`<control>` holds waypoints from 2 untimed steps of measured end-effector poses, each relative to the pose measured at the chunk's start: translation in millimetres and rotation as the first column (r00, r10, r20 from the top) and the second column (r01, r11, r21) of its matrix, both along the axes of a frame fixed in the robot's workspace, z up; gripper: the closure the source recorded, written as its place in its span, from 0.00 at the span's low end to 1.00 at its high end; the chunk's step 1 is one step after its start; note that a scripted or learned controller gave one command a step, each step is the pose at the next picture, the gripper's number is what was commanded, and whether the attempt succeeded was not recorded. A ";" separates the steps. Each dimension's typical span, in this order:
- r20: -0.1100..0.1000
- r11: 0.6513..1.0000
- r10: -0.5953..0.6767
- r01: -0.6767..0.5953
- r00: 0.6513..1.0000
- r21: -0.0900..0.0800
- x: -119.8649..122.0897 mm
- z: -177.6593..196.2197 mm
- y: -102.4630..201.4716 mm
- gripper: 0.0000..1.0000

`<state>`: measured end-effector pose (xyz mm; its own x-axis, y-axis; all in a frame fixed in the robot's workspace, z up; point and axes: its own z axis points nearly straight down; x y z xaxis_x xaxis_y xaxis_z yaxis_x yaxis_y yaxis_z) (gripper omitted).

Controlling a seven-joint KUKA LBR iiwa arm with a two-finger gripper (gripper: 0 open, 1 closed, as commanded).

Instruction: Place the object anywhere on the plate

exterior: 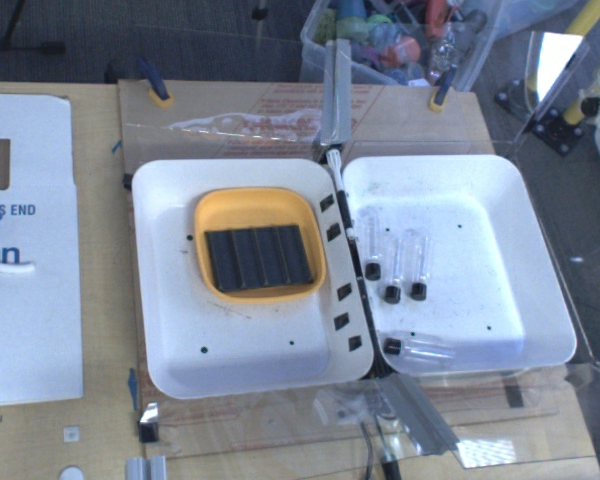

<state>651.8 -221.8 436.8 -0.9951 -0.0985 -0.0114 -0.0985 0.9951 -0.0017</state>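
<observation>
A yellow, rounded-square plate [255, 204] sits in the middle of the left white bin [175, 318]. A dark grey ribbed rectangular object [258, 257] lies flat on the plate, inside its rim and covering most of its floor. In the right white bin [480, 218], several clear tubes with black caps lie near its left side, such as one tube [416, 265] and another [420, 347] by the front wall.
A metal bar [336, 98] runs back from the seam between the bins. A white printed board [25, 258] lies on the bench to the left. A clear box of colourful items [400, 18] stands behind the bench.
</observation>
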 end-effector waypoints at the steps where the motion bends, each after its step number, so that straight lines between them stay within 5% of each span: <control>1: 0.000 0.926 0.378 -0.378 0.926 -0.003 16.5 0.1 0.4 1.00; 2: -0.002 0.732 0.681 -0.681 0.732 -0.006 16.4 -0.1 0.2 1.00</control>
<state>668.2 -221.6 436.7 -0.6615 -0.7499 -0.0091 -0.7499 0.6616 -0.0071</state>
